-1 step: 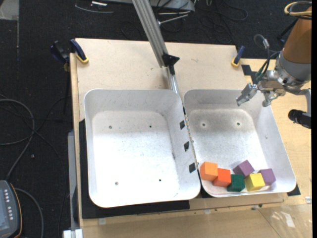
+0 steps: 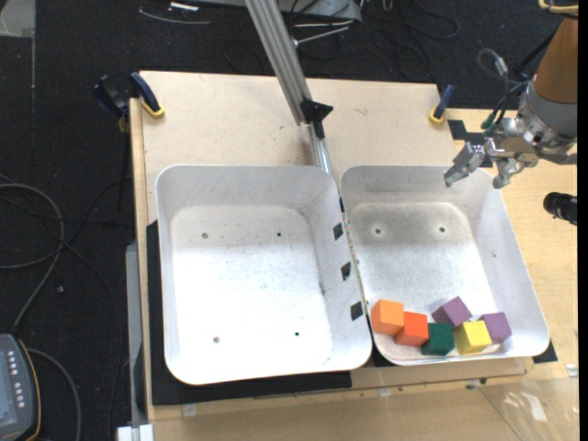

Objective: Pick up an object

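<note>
Mostly blocks – right bin near corner.

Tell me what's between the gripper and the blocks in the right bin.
In the camera view, bare white bin floor lies between the gripper and the blocks.

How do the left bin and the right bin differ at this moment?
The right bin holds a cluster of small colored blocks along its near edge, and the left bin shows just its speckled white floor. The right bin has the pincer spread open above its far right rim, whereas the left bin lies away from the arm. Both are shallow, white, and touch along a shared middle edge.
</note>
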Available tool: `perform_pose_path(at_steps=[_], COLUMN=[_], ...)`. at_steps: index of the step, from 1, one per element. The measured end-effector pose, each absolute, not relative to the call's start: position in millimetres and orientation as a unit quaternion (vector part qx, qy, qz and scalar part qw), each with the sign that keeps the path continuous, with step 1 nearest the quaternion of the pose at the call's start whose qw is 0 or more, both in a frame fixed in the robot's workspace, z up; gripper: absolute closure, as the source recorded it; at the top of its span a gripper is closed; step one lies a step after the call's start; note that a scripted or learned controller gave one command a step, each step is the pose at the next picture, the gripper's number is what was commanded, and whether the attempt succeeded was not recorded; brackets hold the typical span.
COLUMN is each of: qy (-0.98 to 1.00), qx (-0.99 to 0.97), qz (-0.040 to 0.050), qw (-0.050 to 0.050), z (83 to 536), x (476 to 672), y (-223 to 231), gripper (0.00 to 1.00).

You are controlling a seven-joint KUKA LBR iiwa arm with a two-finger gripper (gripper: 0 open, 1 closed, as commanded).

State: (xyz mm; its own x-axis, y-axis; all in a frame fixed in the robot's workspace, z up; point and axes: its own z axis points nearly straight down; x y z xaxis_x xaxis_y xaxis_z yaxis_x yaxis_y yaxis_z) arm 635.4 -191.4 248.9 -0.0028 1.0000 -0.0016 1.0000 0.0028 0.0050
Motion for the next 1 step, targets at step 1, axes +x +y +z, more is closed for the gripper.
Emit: perform_pose_path(at_steps=[1], qy=[0.707], qx=[0.707], qz=[-0.0025], qw=[-0.005], z=[121.7], x=[552.6], y=[-165.5], gripper=[0.0])
